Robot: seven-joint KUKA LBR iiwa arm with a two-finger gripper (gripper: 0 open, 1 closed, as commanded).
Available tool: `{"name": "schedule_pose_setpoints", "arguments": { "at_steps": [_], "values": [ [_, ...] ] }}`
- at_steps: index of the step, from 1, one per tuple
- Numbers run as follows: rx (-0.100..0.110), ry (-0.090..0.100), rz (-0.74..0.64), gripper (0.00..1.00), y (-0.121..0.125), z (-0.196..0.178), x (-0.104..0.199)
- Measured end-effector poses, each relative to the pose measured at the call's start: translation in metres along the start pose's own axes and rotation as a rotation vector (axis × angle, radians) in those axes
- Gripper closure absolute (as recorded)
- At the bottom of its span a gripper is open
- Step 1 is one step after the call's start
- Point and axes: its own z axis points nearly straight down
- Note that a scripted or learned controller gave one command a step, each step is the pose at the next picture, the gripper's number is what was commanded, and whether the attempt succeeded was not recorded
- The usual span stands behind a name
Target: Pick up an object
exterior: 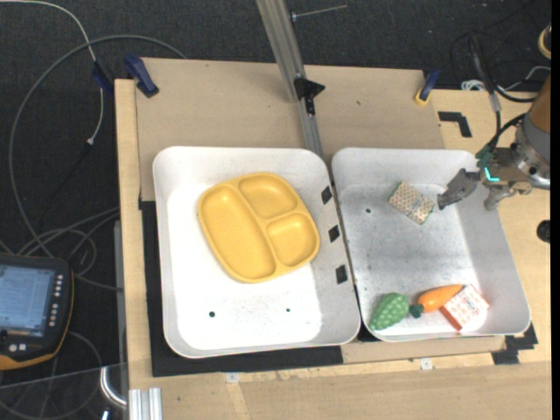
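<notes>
Fingers (475, 189) spread apart, holding nothing, poised over the right bin (490, 261) at its upper right edge. Nearest pick: patterned square pad (411, 202) just to their left, lying flat, tilted diagonally. Toy carrot (437, 297) well apart, toward the near rim.

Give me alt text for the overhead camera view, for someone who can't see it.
A robot gripper hangs open over the right white bin, beside a small patterned block; a toy carrot and a small carton lie near the bin's front edge. The left white bin holds a yellow divided plate.
</notes>
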Motion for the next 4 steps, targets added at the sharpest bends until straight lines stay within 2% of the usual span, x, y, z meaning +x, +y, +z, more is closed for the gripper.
{"name": "schedule_pose_setpoints", "arguments": {
  "at_steps": [1,3,4],
  "values": [
    [0.006,0.002,0.000,0.00,0.004,0.061,0.006],
    [0.004,0.000,0.000,0.00,0.002,0.137,0.002],
    [-0.002,0.000,0.000,1.00,0.004,0.124,0.002]
  ]
}}
